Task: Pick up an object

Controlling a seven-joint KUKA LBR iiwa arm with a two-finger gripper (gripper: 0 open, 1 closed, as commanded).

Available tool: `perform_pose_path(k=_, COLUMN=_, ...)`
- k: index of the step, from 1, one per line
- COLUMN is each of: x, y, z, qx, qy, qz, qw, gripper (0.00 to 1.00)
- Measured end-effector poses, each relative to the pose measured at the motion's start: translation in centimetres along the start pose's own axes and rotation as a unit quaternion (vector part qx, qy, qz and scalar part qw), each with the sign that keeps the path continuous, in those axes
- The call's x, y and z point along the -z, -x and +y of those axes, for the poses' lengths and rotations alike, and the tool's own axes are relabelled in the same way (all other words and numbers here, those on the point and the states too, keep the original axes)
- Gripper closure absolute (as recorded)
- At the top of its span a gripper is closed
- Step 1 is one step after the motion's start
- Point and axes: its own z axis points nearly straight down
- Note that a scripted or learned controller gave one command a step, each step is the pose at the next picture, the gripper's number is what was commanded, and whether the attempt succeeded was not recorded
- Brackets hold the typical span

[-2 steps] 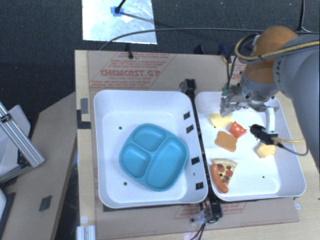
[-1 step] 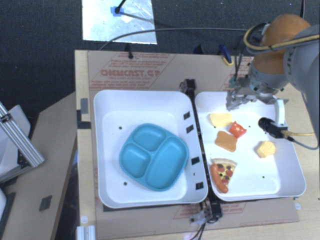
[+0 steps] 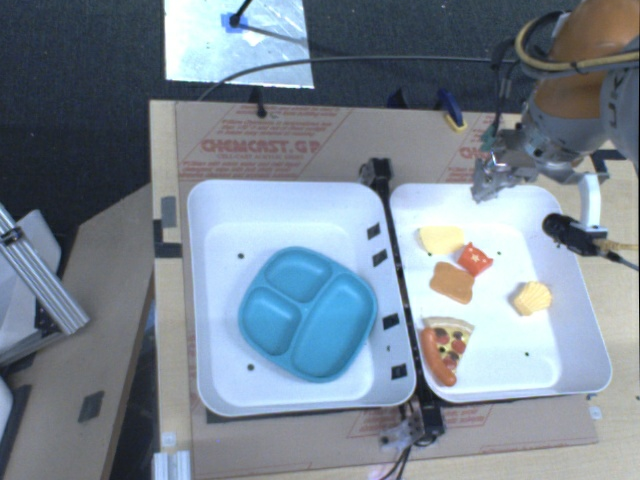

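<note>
The right bin [image 3: 575,368] holds several toy foods: a pale yellow cheese wedge [image 3: 440,239], a small red piece [image 3: 476,259], an orange-brown piece [image 3: 452,284], a yellow shell-shaped piece [image 3: 532,297] and a pizza slice [image 3: 444,348]. My gripper [image 3: 490,184] hangs over the back rim of the right bin, above and behind the cheese wedge. Nothing shows between its fingers.
The left bin [image 3: 220,218] holds a blue sectioned plate [image 3: 307,312]. A black clamp strip [image 3: 390,268] runs between the two bins. A black fitting [image 3: 570,232] sits at the right bin's right rim. A silver sheet [image 3: 236,28] lies beyond the bench.
</note>
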Motion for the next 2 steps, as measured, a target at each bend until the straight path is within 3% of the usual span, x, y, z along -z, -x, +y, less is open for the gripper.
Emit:
perform_pose_path(k=1, x=1.4, y=0.0, z=0.1, qx=0.001, qy=-0.002, qz=0.000, qw=1.0000, gripper=1.00)
perform_pose_path(k=2, x=1.8, y=-4.8, z=-2.2, qx=0.003, qy=-0.004, qz=0.001, qw=1.0000, gripper=1.00)
